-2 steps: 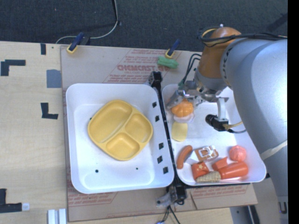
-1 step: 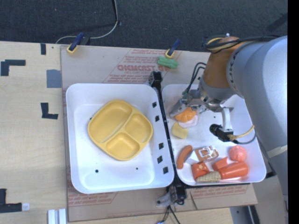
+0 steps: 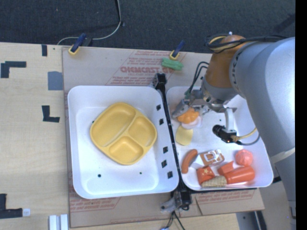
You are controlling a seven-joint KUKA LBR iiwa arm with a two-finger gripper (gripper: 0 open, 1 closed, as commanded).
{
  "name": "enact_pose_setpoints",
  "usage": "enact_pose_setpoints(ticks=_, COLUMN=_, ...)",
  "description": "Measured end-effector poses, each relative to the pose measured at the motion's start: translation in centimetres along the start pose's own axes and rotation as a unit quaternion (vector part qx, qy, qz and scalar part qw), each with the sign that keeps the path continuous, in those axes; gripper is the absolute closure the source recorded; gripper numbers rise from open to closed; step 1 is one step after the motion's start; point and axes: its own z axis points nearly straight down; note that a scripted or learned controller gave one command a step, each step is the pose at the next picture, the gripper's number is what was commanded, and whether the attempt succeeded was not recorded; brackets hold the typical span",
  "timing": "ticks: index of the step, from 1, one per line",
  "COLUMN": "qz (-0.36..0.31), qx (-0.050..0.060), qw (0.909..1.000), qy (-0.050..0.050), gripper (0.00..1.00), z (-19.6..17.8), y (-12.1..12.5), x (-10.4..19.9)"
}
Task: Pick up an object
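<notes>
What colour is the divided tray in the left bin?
Yellow; the divided tray shows plainly in the camera view.

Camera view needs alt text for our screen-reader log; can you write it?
The gripper sits over an orange toy in the right bin, among other toy foods. The left bin holds a yellow divided plate.

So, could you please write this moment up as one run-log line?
arm: over right bin | gripper: low, at orange item | grasp: unconfirmed | left bin: yellow tray
</notes>
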Motion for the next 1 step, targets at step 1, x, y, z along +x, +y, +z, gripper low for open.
enact_pose_setpoints(ticks=1, qz=0.0, qx=0.0, qw=1.0, qy=0.0, gripper=0.0, z=0.01, y=0.6, x=0.05)
